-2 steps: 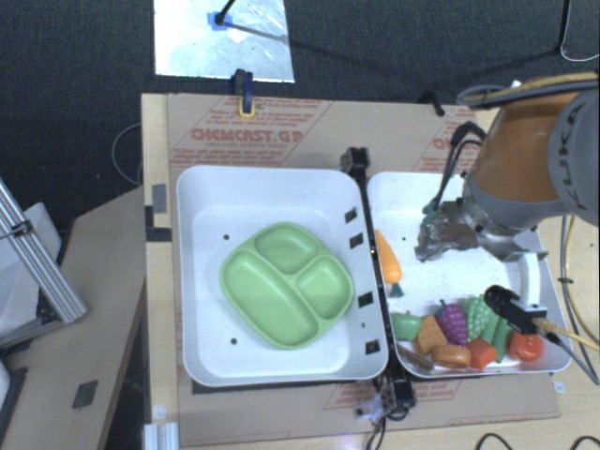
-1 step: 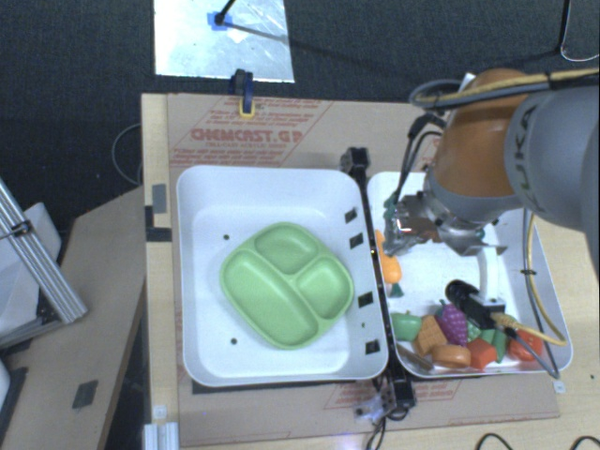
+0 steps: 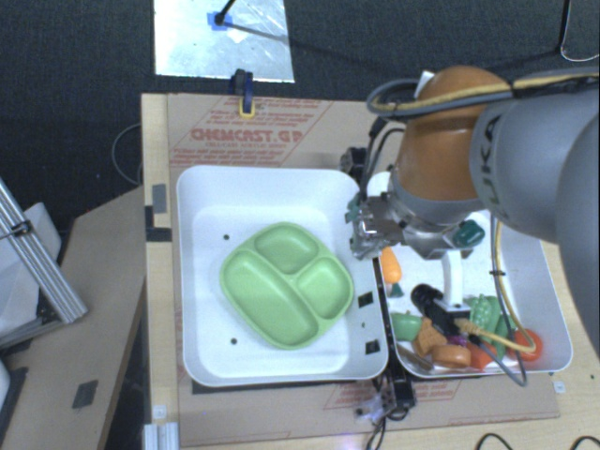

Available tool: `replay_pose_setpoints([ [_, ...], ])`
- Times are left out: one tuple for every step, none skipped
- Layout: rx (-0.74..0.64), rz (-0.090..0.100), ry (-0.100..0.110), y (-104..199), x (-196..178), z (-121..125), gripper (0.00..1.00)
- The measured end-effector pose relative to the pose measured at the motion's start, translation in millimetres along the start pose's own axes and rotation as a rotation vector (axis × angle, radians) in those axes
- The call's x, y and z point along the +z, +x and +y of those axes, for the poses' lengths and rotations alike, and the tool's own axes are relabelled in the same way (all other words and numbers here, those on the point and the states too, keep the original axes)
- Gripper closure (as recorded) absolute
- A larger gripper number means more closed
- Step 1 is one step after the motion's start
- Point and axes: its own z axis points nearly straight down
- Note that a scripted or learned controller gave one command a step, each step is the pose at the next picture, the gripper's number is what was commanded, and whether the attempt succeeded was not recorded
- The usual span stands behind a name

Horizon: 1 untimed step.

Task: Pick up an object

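Note:
My gripper hangs over the left edge of the right bin, close to the wall between the two bins. Just below it lies a small orange carrot-like piece. The grey arm with its orange band covers much of the right bin. Toward that bin's front sits a pile of toy food: a green piece, a brown piece, a leafy green piece and a red-orange piece. A teal piece and a white piece lie beside the arm.
The left bin holds a green divided plate near its middle. Both bins rest on a brown board. A shiny sheet lies on the dark floor behind, and a metal frame stands at the left.

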Motion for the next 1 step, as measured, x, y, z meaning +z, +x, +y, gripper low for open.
replay_pose_setpoints([
  [0.004, -0.002, 0.004, 18.6, 18.3, -1.4, 1.0],
])
